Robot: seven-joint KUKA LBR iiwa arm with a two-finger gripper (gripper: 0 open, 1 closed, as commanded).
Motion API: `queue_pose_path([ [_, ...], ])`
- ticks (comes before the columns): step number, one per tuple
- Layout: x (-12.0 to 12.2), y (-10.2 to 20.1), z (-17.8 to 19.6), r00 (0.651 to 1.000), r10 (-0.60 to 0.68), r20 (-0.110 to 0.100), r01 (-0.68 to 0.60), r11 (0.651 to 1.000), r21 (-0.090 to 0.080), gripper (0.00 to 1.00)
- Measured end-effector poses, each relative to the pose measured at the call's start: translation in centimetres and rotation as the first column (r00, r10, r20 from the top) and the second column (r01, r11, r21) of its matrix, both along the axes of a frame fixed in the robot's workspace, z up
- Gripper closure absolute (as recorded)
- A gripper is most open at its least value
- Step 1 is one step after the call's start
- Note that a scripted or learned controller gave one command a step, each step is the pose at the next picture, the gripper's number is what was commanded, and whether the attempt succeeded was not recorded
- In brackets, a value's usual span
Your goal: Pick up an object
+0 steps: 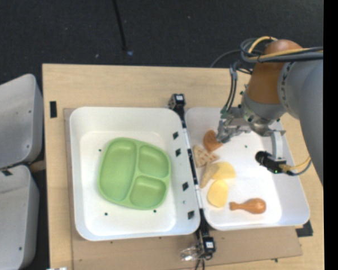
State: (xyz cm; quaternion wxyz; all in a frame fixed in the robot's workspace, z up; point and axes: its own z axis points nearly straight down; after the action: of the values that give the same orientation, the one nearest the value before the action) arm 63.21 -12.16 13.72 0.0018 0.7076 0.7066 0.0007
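In the right bin [287, 201] lie several toy food pieces. A brown piece [210, 141] sits at the upper left, with a tan waffle-like piece [201, 155] just below it. Further down come two yellow pieces [222, 171] [217, 194], and a brown drumstick [249, 206] lies near the front. My gripper [228, 130] hangs low over the bin's upper part, just right of the brown piece and close to it. Whether it touches that piece I cannot tell.
The left bin [84, 207] holds a green divided plate [134, 172]. A ridge with black clips [187, 167] separates the two bins. A black cable fitting [268, 161] hangs below the wrist over the right bin. The wooden bench edge [129, 71] runs behind both bins.
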Motion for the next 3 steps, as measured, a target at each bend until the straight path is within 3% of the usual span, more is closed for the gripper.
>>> queue_pose_path([
  [2, 0.3, -0.8, 11.4, 1.0, 0.003, 0.003, -0.003, 1.0, 0.0, 1.0],
  [3, 1.2, 3.9, 10.3, 1.0, 0.006, -0.004, -0.006, 1.0, 0.001, 1.0],
])
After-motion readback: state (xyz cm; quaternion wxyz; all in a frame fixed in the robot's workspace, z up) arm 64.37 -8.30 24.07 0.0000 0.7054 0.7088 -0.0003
